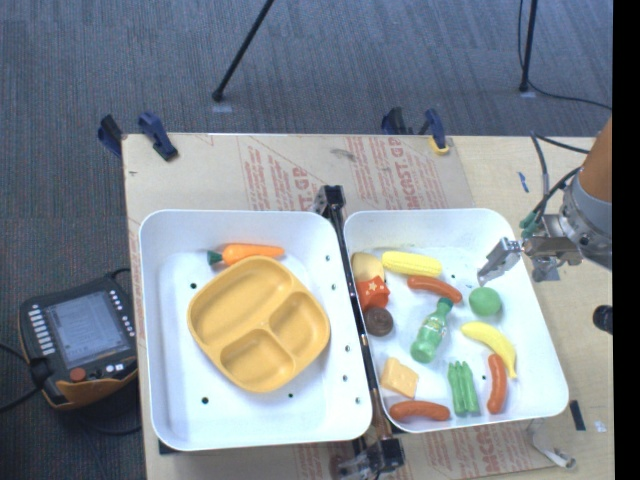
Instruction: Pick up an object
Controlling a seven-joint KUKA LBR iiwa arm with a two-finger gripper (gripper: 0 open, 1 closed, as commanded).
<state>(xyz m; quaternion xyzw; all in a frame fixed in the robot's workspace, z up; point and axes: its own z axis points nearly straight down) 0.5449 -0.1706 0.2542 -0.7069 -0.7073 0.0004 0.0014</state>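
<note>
Green ball (pixel 485 301) is my read of the likeliest pick: it sits in the right bin (pixel 530 268) near the right wall, just below and slightly left of the gripper (pixel 500 259). Round, so no long axis to align to; any approach angle should work. Gripper hangs over the bin's upper right area with nothing between its fingers; the one bright finger I can see angles down-left toward the ball. Can't tell how wide the jaws stand from this view.

Neighbours: red sausage (pixel 434 288) just left of the ball, lying diagonally; banana (pixel 492 342) just below it, apart; green bottle (pixel 431 331) further left. Move needed, as I judge it: short shift down-left, then descend. Risk is nudging the ball toward the wall.
</note>
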